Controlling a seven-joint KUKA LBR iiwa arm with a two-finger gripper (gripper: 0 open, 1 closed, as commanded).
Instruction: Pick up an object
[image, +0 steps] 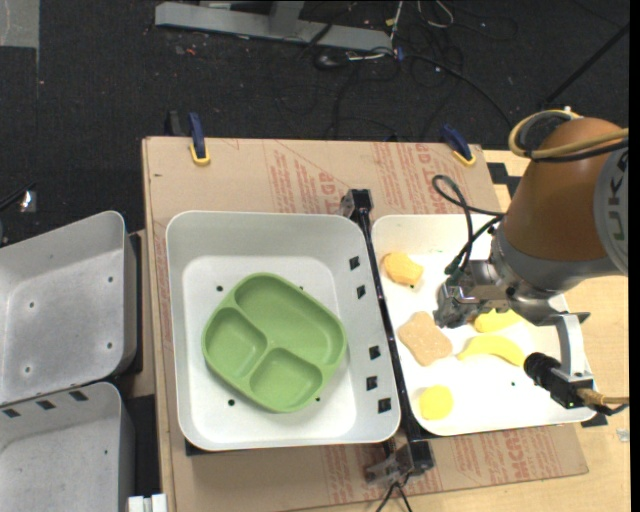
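- The worktop (260, 165) is a big brown board. It has red print on it and blue clips at its far edge.
- Two white bins sit side by side on it. The left bin (190, 260) and the right bin (500, 415) touch along the middle.
- The robot arm (565, 200) comes in from the right. It is grey with a fat orange band, and it hangs over the right bin.
- A green plate (273, 341) lies in the left bin. It has three dips in it and it sits a bit turned.
- The pincer (455, 305) points down into the right bin, near the middle of it. It is dark and small here, so I cannot tell if it is wide or narrow. I see nothing held in it.
- A tan slice of toast (425, 339) lies flat just near and left of the pincer, close to it.
- A yellow banana (492, 349) lies flat to the right of the toast.
- An orange-yellow lump (402, 268) lies at the far left of the right bin, apart from the pincer.
- A round yellow thing (435, 402) lies at the near left of the right bin.
- Another small yellow thing (494, 321) peeks out beside the arm, just beyond the banana.
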